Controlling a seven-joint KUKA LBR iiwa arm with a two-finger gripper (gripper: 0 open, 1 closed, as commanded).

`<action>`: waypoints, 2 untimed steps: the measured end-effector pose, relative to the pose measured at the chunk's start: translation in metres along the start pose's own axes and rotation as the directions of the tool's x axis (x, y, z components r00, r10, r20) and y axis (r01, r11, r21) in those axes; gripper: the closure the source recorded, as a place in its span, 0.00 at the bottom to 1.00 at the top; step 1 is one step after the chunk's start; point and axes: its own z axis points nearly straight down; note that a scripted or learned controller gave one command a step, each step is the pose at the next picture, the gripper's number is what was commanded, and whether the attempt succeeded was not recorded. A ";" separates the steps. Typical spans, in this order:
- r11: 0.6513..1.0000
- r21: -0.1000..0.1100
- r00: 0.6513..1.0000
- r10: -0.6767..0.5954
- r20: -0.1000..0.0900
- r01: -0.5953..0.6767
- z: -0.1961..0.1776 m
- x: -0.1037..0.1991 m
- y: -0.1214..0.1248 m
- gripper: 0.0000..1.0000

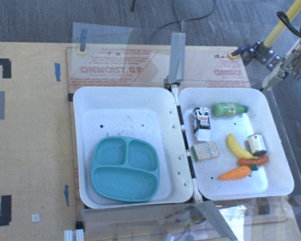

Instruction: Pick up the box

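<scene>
While the box (206, 151) lies flat on the floor of the right bin (278, 185), near that bin's left edge and about midway along it, the task stands at its beginning: nothing grips the box or lifts it. A carton (201, 123) lies just behind the box, close to it but apparently apart. A bottle (230, 109) lies toward the far edge. A banana (238, 147), can (256, 144), sausage (253, 161) and carrot (235, 173) cluster toward the right edge, well apart from the box.

A blurred mechanism outside the bin's far right corner is probably the gripper (293, 64). Whether it is apart or together cannot be told. It is well away from the box, so the approach, descent, closing and lift all appear to remain.

The left bin (85, 109) holds a teal plate (125, 168) in its near half, and dark specks dot its floor. Both bins rest side by side on a pale wooden bench (30, 134) marked with black and blue tape. A clear sheet (115, 64) lies behind the bins, and a grey post (177, 59) stands at their junction. Beyond the bench are grey carpet (40, 9) and a dark cable (193, 4).
</scene>
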 end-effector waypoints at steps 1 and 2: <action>0.969 -0.001 0.969 -0.248 0.002 0.248 -0.011 -0.005 0.003 1.00; 0.764 -0.003 0.764 -0.645 -0.001 0.645 -0.032 0.013 -0.012 1.00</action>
